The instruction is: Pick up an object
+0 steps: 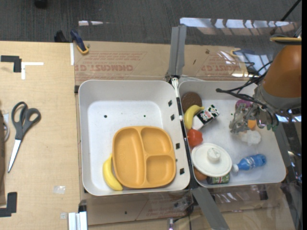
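Over the right bin [280,174] the arm [285,71] hangs with its gripper [245,119] low near the bin's far-right area, just above a whitish lump [250,138]. Can't tell gripper state from this slant: metal parts and cables blur together, and something orange sits in among them that I can't name. Nothing is clearly pinched.

Risks, my read:
- Target is unclear; nearest candidates are the whitish lump and the blue bottle [250,162]. The lump looks soft or translucent, so it could squash or slip out.
- The bottle lies on its side and is round, so it could roll off toward the bin wall when nudged.
- The rest of the right bin is crowded. The white lid [211,159] sits over a jar touching a red piece [194,137], and the banana [191,115] touches a black-white box [208,114]. A drop there could catch two things or knock a neighbour.
- Dangling cables near the wrist might snag.

Count, large to small:
- bins: 2, left bin [96,143] and right
- orange tray [144,156]: 1, three compartments, in the left bin
- bananas: 2, one per bin; the second banana [110,175] is tucked partly under the tray
- scissors [20,128]: 1, on the worktop [38,176], well apart
- white lid: 1
- brown disc [191,99]: 1
- blue bottle: 1
- box: 1
- red piece: 1
- whitish lump: 1
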`<state>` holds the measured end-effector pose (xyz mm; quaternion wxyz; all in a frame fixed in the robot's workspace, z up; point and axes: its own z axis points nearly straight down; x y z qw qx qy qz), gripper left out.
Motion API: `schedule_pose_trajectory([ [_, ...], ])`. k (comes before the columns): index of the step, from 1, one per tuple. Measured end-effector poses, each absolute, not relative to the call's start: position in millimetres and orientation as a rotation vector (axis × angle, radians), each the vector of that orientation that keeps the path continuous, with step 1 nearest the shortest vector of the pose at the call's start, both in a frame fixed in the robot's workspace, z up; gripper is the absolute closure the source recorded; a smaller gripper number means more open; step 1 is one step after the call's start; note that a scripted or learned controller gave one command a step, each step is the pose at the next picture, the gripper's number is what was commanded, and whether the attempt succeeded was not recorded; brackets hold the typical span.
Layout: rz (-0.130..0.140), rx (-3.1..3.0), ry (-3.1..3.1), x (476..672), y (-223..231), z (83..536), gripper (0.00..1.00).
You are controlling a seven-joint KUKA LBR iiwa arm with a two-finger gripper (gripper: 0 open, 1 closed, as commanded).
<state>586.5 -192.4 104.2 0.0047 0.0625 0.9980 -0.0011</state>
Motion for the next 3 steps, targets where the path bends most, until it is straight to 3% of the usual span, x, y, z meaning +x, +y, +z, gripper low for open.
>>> schedule_pose_trajectory([
  [1, 0.0, 0.28, 3.126, 537.3, -222, 93, 0.0],
  [2, 0.0, 0.466, 3.101, 616.6, -189, 93, 0.0],
  [3, -0.003, 0.46, 3.096, 618.5, -188, 104, 1.0],
])
